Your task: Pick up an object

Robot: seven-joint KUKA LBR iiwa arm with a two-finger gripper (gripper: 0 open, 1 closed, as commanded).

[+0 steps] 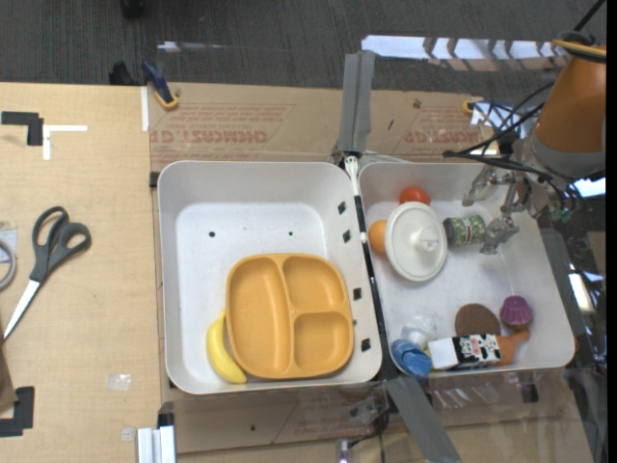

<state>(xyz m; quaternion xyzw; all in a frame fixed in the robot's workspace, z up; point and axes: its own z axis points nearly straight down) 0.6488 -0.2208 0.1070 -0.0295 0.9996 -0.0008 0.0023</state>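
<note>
You are running a risk of the fingers glancing off the green can [467,230]: it is lying on its side just right of the white lid [416,240], long axis pointing left-right, ready to roll. Just beyond it, your gripper [499,205] is hovering with fingers spread, gripping nothing.

glossy plastic tray [289,314], matt white bins [253,191]

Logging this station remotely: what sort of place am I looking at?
Most likely a robotics lab pick-and-place bench. Two white bins sit on cardboard, holding toy kitchenware such as a divided yellow plate and a banana. Scissors lie on the wooden bench, and the tool hovers over the right bin.
</note>
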